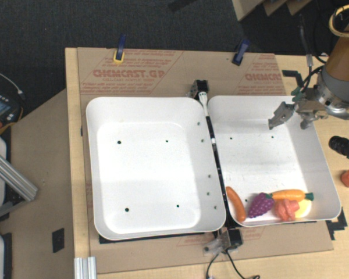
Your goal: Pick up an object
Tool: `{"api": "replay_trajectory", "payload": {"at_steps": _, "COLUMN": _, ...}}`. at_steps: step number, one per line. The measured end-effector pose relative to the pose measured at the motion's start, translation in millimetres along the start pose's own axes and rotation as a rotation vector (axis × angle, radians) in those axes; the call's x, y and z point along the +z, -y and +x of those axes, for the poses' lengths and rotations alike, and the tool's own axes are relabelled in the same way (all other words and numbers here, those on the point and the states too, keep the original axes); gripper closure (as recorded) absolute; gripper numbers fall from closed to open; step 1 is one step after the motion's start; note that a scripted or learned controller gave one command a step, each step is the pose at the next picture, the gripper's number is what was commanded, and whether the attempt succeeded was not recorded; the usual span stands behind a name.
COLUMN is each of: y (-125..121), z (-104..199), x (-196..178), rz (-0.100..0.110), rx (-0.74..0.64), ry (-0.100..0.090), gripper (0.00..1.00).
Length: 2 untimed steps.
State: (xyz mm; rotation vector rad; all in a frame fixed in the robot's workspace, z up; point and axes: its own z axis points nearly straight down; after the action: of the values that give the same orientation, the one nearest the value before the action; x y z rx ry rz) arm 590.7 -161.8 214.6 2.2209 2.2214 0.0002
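- White bins, two, side by side on a cardboard-covered worktop (163,68); left bin (104,127) and right bin (262,161) touch along a dark seam.
- Claw (291,118) hangs over the right bin's far right part, near its rim; fingers spread apart, one finger (278,118) toward the bin's middle, the other nearer the rim. Nothing between them.
- Grey arm (337,92) w/ orange band (342,63) comes in from the right, behind the claw.
- Toy food sits well apart from the claw, nearer the camera, along the right bin's near edge:
  - orange sausage-like piece (235,204), farthest toward the seam, tilted.
  - purple grapes (260,204), just beside it on the claw's side.
  - carrot (291,195) w/ green tip, lying flat above a red piece (285,210) and a yellow piece (303,209); these look to be touching, exact contact hard to tell.
- Blue clips (120,46) & (241,51) on the worktop's far edge, beyond the claw toward the left.
- Small red object (348,178) outside the right bin, on the arm's side.
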Motion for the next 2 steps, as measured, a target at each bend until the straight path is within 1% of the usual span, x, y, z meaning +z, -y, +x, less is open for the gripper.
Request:
{"api": "replay_trajectory", "payload": {"at_steps": 1, "y": 59, "z": -59, "x": -85, "rz": -0.008, "rx": 0.008, "ry": 0.007, "gripper": 0.00}}
{"api": "replay_trajectory", "payload": {"at_steps": 2, "y": 111, "z": -64, "x": -236, "rz": -0.019, "rx": 0.002, "ry": 0.009, "gripper": 0.00}}
